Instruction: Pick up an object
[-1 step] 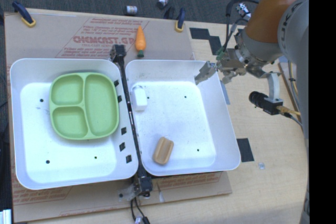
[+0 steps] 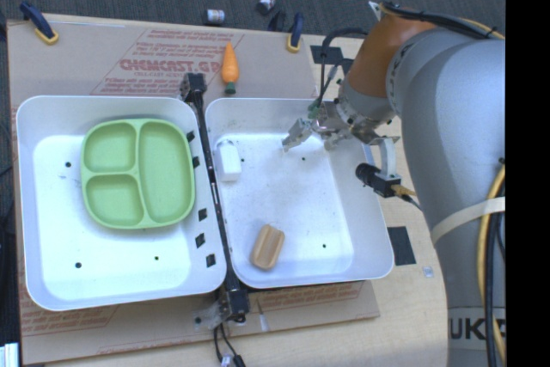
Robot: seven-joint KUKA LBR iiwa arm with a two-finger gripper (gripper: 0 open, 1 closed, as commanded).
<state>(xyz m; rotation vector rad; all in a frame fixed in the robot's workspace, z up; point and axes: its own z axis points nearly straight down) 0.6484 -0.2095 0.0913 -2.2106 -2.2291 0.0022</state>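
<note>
My gripper hangs over the far right part of the right bin, open, with nothing between its fingers. A tan, bread-like block lies near the bin's front edge, well below and to the left of the gripper. A small white object rests against this bin's left wall, about level with the gripper and apart from it. In the left bin lies a green divided plate.
An orange carrot-shaped toy lies on the cardboard behind the bins. Black clips run along the divider between the bins. Small loose items sit on the dark floor beyond. The arm's grey body covers the right side.
</note>
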